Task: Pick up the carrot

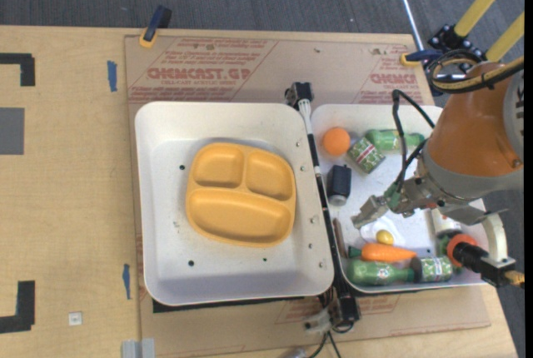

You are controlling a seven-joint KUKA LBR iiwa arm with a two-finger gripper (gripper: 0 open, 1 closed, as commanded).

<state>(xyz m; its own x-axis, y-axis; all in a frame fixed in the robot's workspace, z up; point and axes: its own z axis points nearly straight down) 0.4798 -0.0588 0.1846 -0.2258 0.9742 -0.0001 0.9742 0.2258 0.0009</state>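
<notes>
The orange carrot (390, 253) lies flat near the front of the right bin (360, 283), its thick end to the right. My gripper (381, 212) hovers just behind and above it, below the orange wrist band, reaching in from the right. Its grey fingers (365, 215) stand open, and nothing is between them. A small yellow and white piece (383, 236) sits between the gripper and the carrot.
A green bottle (379, 270) and a green can (435, 268) lie in front of the carrot. An orange ball (336, 141), another green can (364, 153) and a black block (338, 181) sit further back. The left bin (158, 181) holds a yellow divided plate (241, 191).
</notes>
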